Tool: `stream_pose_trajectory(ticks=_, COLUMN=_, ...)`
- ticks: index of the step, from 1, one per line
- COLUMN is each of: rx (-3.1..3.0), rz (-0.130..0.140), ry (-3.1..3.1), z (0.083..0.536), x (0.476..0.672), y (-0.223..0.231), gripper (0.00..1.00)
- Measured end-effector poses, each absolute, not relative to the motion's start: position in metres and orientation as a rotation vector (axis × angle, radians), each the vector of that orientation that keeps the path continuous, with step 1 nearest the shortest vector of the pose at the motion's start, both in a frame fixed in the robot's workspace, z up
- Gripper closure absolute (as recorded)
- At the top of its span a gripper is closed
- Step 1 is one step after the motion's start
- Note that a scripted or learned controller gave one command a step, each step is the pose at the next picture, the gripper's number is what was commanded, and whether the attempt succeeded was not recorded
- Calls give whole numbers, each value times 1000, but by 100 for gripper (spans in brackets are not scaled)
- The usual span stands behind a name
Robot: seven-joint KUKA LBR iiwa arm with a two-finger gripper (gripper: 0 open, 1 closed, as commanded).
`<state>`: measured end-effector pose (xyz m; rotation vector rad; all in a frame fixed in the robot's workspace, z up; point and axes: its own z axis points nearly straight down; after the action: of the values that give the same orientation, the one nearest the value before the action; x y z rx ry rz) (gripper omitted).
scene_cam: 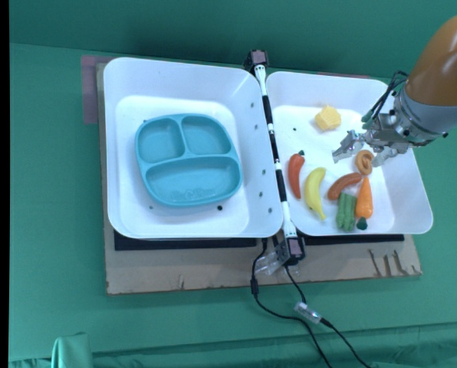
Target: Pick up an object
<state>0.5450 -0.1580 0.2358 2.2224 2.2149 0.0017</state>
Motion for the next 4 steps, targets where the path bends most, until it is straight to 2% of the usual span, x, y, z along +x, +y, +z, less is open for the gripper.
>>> stream_pose_trajectory(ticks=1, rx=2215, rz=12, ry=2209, z=185, x=527, y=-182, gripper=0)
stream_pose_trajectory(ticks=2, rx=2212, rz=17, ry=2198, z=198, x=529, y=-184, gripper=100)
stream_pose_trajectory(ticks=3, rx=2222, rz=1, ry=2213, z=298, x=527, y=-182, gripper=100)
stream_pose_trajectory(ticks=4, rx=2220, rz=4, ry=2214, z=339, x=530, y=-140, gripper=100)
